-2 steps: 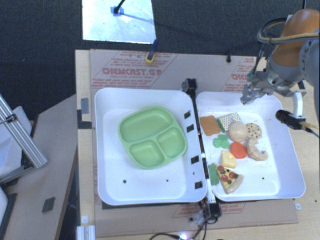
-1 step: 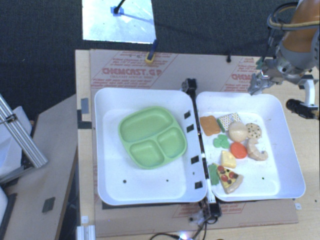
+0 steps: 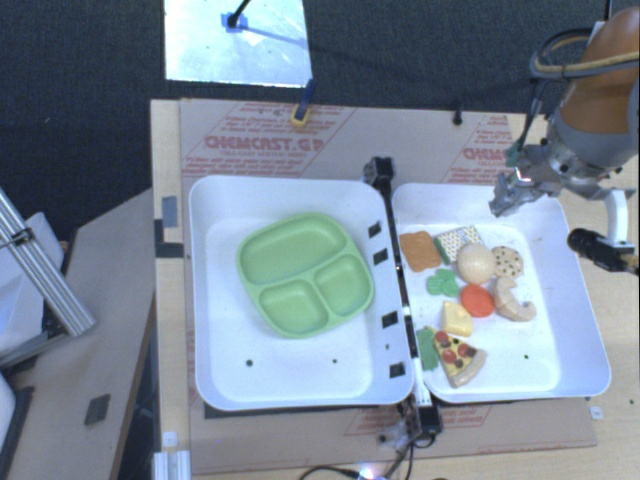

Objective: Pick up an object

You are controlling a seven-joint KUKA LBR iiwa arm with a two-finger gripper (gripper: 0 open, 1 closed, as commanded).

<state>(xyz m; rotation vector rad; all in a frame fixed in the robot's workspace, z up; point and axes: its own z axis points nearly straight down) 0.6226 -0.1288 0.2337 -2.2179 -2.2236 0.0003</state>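
Counter (image 3: 120,268): one, wood-toned, carrying two white bins side by side.

Left bin (image 3: 215,368), centre-left of frame: one green divided tray (image 3: 300,273) with three compartments, lying flat near the bin's middle.

Right bin (image 3: 575,338), centre-right of frame: toy food clustered in its left half. Count, large to small: one pizza slice (image 3: 462,358) at lower left of the cluster; one tan toast slice (image 3: 420,250) at upper left; one cream ball (image 3: 476,264); one croissant piece (image 3: 515,303); one checkered cracker (image 3: 457,239); one cheese wedge (image 3: 457,319); one red tomato (image 3: 478,300); one cookie (image 3: 507,261); two green pieces (image 3: 443,284).

Arm (image 3: 600,98): one, upper right of frame. Pincer (image 3: 505,196) hangs over the right bin's upper edge, apart from the food; whether spread or pressed together, cannot tell.
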